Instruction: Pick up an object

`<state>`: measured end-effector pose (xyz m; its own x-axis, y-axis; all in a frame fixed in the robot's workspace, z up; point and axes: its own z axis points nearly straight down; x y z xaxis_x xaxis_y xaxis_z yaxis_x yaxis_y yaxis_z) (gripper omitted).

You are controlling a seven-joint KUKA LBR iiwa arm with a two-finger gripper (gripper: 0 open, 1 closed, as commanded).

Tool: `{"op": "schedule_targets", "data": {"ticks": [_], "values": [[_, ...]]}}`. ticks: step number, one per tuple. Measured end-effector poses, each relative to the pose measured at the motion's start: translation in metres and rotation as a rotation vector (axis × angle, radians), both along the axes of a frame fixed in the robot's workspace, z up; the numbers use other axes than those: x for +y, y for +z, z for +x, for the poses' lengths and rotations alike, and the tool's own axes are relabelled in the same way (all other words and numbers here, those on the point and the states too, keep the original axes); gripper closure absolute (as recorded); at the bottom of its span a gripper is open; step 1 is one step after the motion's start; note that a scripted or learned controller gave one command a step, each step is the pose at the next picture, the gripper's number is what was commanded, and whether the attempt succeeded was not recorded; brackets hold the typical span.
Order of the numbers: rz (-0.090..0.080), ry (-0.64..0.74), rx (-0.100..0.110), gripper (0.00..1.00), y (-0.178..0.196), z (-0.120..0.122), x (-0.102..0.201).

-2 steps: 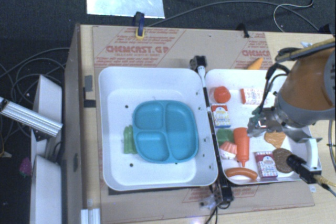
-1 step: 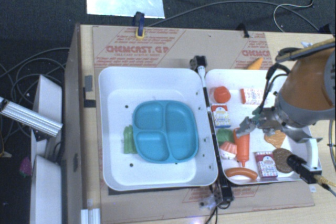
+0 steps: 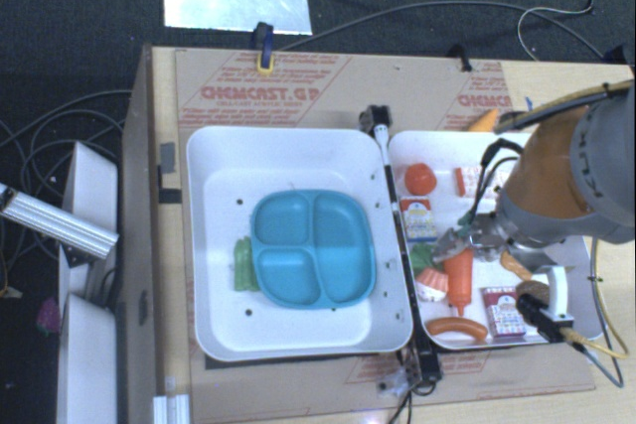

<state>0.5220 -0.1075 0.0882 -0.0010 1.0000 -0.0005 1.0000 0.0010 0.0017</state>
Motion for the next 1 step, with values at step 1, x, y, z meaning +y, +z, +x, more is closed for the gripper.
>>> {"op": "schedule_targets", "data": {"ticks": [1], "values": [[0.0,0.003,-0.001,1.0,0.0102,0.0005,0.0003]]}}
